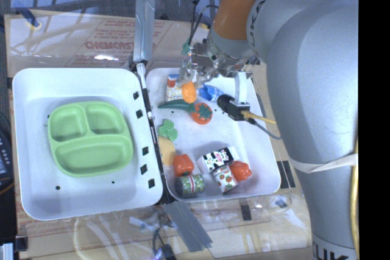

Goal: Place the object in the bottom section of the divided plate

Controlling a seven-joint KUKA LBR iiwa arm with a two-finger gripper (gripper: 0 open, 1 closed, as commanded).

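Grey and bulky, the robot arm (311,100) fills the right side of the frame, with its orange band (234,6) near the top centre. Below that band the gripper (194,73) reaches down into the upper part of the right bin (265,161). Whether its fingers are spread or closed cannot be told.

Just under the gripper lies an orange toy (189,92), beside a small white-and-red carton (173,88) on its left and a blue piece (209,93) on its right. A dark green pepper (178,105) stretches across below them, touching a red tomato (202,112). Lower left in that bin sit a light green leafy piece (167,130) and a yellow piece (166,148) against the bin's left wall. Along the bottom are a red pepper (183,164), a green can (191,184), a black-and-white carton (217,159), a strawberry-printed can (225,178) and another red piece (241,170).

The left bin (36,192) holds the green divided plate (91,138), well apart from the gripper. Its wide bottom section (94,155) faces the lower edge of the frame, with two smaller sections above it.
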